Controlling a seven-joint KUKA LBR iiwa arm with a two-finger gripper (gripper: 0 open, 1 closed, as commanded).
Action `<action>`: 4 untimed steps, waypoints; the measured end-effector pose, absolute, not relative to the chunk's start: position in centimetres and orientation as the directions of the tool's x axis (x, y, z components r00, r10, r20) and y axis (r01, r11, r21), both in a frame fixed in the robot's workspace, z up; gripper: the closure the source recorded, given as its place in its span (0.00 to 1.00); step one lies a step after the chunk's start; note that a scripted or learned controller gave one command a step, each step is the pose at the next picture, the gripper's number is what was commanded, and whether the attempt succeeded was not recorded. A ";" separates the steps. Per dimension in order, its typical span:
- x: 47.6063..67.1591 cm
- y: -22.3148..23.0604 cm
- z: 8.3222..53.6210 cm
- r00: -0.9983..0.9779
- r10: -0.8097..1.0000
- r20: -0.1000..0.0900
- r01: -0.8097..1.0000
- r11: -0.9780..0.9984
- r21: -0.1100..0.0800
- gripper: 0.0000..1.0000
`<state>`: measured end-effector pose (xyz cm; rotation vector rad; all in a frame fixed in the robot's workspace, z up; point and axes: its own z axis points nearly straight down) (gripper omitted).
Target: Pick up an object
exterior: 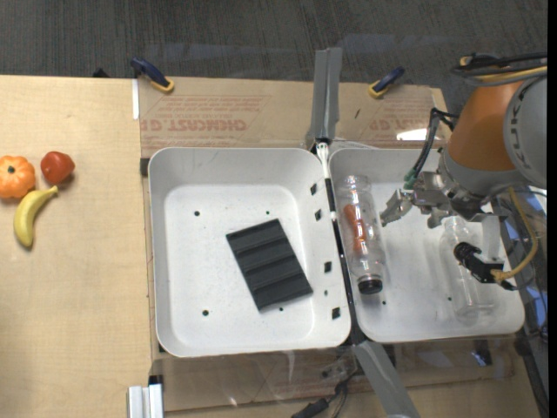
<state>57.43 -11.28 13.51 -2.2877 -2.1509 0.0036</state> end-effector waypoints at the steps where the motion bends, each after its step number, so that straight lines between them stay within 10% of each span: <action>1: 61.2 -21.2 16.0 0.156 0.988 -0.002 0.988 -0.156 0.000 0.00; 3: 47.8 -20.7 9.1 0.098 0.995 0.008 0.995 -0.098 -0.004 0.00; 4: 47.9 -20.7 10.0 0.101 0.995 0.007 0.995 -0.101 -0.004 1.00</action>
